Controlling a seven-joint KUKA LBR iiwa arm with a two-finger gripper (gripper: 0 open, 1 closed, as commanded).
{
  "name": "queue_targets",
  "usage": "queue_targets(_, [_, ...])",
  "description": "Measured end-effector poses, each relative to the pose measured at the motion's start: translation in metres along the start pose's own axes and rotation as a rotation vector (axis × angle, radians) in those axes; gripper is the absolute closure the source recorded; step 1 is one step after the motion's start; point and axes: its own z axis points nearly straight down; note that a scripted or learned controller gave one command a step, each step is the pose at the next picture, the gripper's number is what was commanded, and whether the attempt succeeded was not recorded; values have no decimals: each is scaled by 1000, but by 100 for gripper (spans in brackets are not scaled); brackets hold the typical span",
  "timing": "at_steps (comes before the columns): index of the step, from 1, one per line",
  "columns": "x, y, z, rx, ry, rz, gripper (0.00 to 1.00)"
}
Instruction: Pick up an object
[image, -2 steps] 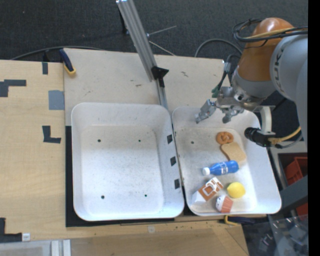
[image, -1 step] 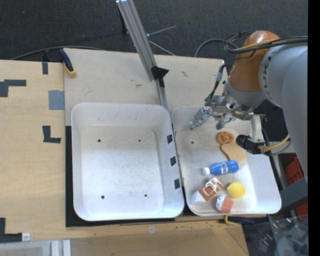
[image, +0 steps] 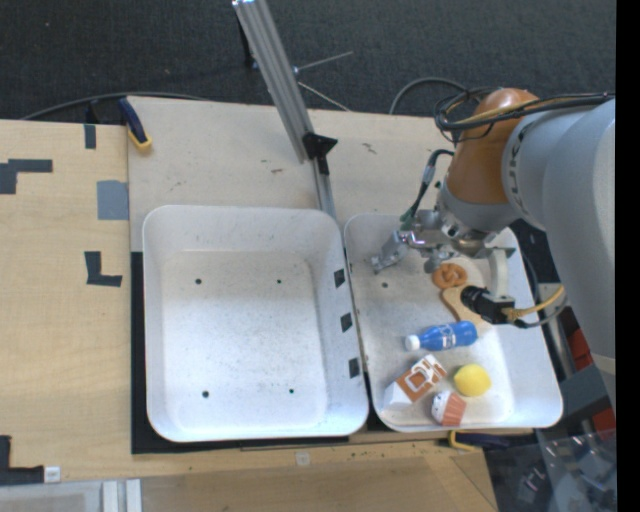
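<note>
arm (image: 560, 170): cut off by the right edge
pincer (image: 388, 258): fingers too small and blurred to read
right bin (image: 530, 400): far right corner hidden under the arm
pretzel (image: 450, 274): partly hidden by the wrist

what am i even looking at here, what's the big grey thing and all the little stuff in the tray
One camera looks down at a slant on a wooden bench holding two shallow white bins side by side. The big grey thing with the orange band is a robot arm reaching in from the right. Its gripper hangs over the upper part of the right bin; I cannot tell how its jaws stand, and nothing shows between them.

The right bin holds small objects: a blue bottle, a yellow ball, a small orange and white box, an orange and white cup-like piece, and an orange pretzel-shaped thing. The left bin sits beside it.
</note>
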Motion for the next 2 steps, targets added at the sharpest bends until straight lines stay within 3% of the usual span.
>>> queue_targets(1, [1, 1, -13, -4, 0, -2, 100])
queue_targets(2, [-8, 4, -71, -11, 0, 0, 100])
